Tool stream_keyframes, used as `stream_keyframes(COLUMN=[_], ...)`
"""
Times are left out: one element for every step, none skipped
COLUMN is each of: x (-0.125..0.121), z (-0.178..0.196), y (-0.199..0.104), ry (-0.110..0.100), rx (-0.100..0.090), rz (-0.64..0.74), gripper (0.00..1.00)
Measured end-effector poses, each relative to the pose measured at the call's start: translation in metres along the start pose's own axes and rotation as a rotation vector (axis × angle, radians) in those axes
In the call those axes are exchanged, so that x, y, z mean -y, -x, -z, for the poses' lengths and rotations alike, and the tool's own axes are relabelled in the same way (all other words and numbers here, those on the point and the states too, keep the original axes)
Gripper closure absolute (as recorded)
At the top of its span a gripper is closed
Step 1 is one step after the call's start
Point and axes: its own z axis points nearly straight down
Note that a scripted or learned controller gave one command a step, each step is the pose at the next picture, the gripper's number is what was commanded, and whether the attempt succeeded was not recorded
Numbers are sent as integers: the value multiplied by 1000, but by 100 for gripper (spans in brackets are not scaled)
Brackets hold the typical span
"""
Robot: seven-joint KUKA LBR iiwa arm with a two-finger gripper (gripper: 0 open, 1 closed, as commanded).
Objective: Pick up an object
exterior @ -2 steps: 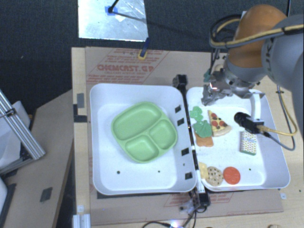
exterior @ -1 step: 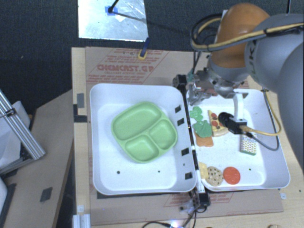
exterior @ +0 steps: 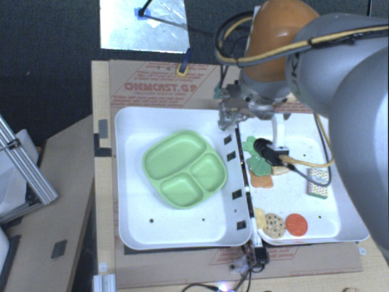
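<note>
The left bin (exterior: 130, 163) holds a pale green three-compartment plate (exterior: 185, 169) lying flat at its centre, its two smaller wells toward 4 o'clock. The gripper (exterior: 231, 117) hangs over the top end of the divider between the bins, at about 1 o'clock from the plate and at 10 o'clock in the right bin (exterior: 316, 212). Whether it is open or closed cannot be told from this angle, and nothing is seen held in it.

The pickable things all lie in the right bin. A green leafy toy (exterior: 258, 165) sits near the divider at 9 o'clock, touching an orange wedge (exterior: 262, 181) just below it. At 7 o'clock a chocolate-chip cookie (exterior: 275, 225) lies near the bottom rim, with a red-orange disc (exterior: 296, 224) just beside it toward 6 o'clock. A small patterned block (exterior: 318, 186) rests near the centre, apart from the rest.
</note>
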Motion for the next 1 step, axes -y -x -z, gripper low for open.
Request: stream_keyframes(x=[1], z=[-18], y=[-16], ry=[-3], rx=[2], rz=[-3], gripper=[100])
